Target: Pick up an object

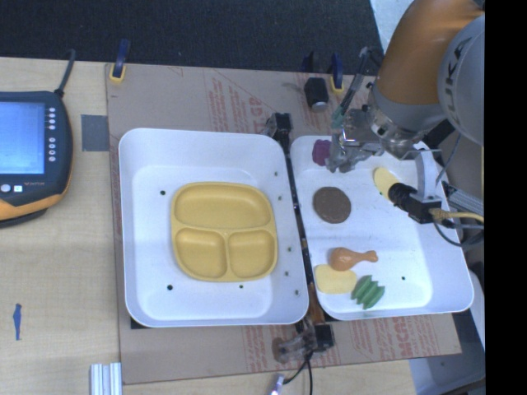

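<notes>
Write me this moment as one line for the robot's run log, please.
stage: reaching | gripper: over right bin, far end beside purple item | grasp: none seen | brown disc, drumstick: lying in bin

Brown disc (332, 205), orange drumstick (353, 258), yellow slab (333, 281), green pods (368, 291) in right bin (428, 290).

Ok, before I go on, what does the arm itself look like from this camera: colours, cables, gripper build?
The arm is grey with a broad orange band above the wrist. Below that sits a metallic silver wrist section carrying the gripper, a small grey metal part. Thin dark cables run up beside the wrist, and a black cable trails off near the right bin.
</notes>
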Motion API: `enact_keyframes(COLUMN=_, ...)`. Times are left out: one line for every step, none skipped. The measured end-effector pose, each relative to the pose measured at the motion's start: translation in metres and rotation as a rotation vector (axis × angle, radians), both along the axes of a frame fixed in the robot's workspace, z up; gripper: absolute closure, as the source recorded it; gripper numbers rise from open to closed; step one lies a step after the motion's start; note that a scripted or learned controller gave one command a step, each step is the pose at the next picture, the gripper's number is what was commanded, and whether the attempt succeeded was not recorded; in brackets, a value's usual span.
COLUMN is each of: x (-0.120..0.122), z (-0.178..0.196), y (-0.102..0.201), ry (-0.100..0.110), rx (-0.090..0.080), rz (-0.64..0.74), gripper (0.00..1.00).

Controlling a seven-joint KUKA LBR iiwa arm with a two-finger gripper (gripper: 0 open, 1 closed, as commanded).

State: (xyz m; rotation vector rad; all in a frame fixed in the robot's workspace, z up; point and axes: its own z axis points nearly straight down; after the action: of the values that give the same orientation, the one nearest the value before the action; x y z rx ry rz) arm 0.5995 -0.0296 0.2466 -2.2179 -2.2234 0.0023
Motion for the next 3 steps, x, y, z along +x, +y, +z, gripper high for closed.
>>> enact_keyframes(x=0.003, z=-0.028, y=-0.088, ry=0.003, rx=0.000, rz=-0.002, gripper=1.00)
enact_keyframes(x=0.003, z=-0.028, y=-0.088, ry=0.003, rx=0.001, rz=-0.001, gripper=0.00)
enact_keyframes(x=-0.018, z=-0.153, y=-0.108, ry=-0.002, rx=0.000, rz=0.000, gripper=0.00)
